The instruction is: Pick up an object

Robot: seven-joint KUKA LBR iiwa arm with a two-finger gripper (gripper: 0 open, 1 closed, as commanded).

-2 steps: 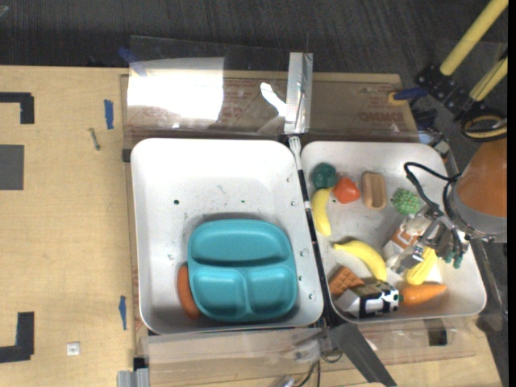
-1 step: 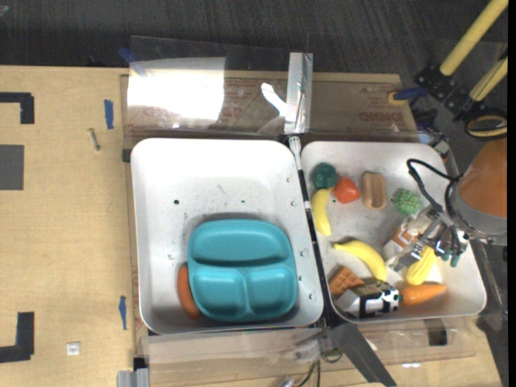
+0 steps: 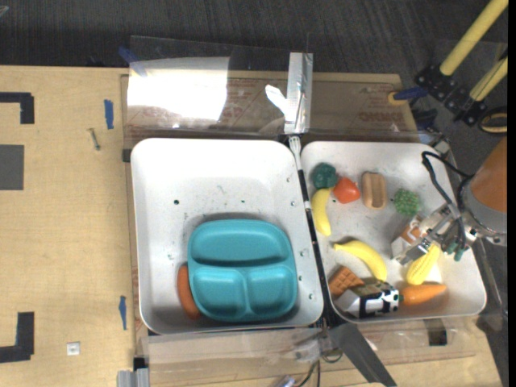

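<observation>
Camera view: in the right bin point(image 3: 472, 297) I see my gripper point(image 3: 431, 244) low over the corn cob point(image 3: 422, 266); the cob lies directly beneath, long axis roughly upright in frame, just above 1 carrot point(image 3: 423, 293). Whether the claw is spread or pinching, I cannot tell.

Tan bench top point(image 3: 56, 216) with black tape marks point(image 3: 22, 107), dark carpeted floor point(image 3: 242, 6) behind.

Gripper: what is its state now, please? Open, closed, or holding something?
Gripper: low in the right bin, above the corn cob; open or closed cannot be told.
</observation>
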